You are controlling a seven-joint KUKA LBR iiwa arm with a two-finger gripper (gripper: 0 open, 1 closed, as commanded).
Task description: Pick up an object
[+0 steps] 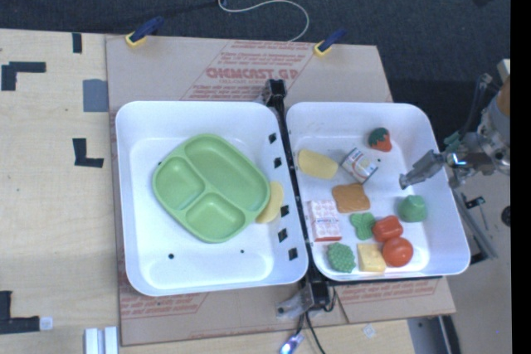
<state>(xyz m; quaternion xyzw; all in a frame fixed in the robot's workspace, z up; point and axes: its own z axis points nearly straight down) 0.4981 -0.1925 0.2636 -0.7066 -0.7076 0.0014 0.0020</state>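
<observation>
My gripper (412, 175) is at the 3 o'clock edge of the right bin (415, 117), just above its rim, and it points toward 9 o'clock. If it is open or closed, I cannot tell; the tip is only a small grey shape, and I see no object in it.

All the objects I could pick lie in the right bin. The nearest one is a round green piece (412, 208), just at 5 o'clock from my gripper tip. At 10 o'clock from the tip, in the far corner of the bin, is a small red fruit with green top (380, 139). In the middle of the bin are a yellow oblong piece (318, 164), a small can with label (359, 164) and an orange-brown flat piece (351, 196). Toward 6 o'clock in the bin lie a red and white packet (323, 220), a small green leafy piece (362, 222), a textured green piece (340, 256), a yellow block (371, 257), and two red round pieces (392, 240) which touch each other.

The left bin (133, 178) holds a green divided plate (212, 187), with a pale yellow curved piece (270, 204) at its 3 o'clock side, touching the plate edge.
</observation>
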